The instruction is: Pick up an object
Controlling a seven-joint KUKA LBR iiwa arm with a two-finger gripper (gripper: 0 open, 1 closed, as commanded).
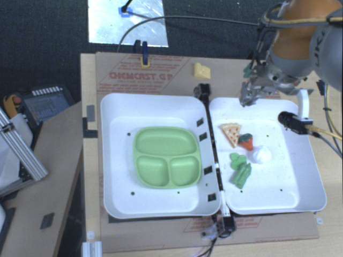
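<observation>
Gripper (250, 98) hangs over your right bin's (305, 170) far edge (finger state unclear), apart from the pizza slice (231, 133) and green toys (240, 170).

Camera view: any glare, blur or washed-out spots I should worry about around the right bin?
Camera view: the right bin is evenly lit and its toys read sharp enough, though the white object nearly blends into the bin floor; the pincer looks soft and dark against the bench; strong glare sits on the shiny sheet at the top.
</observation>
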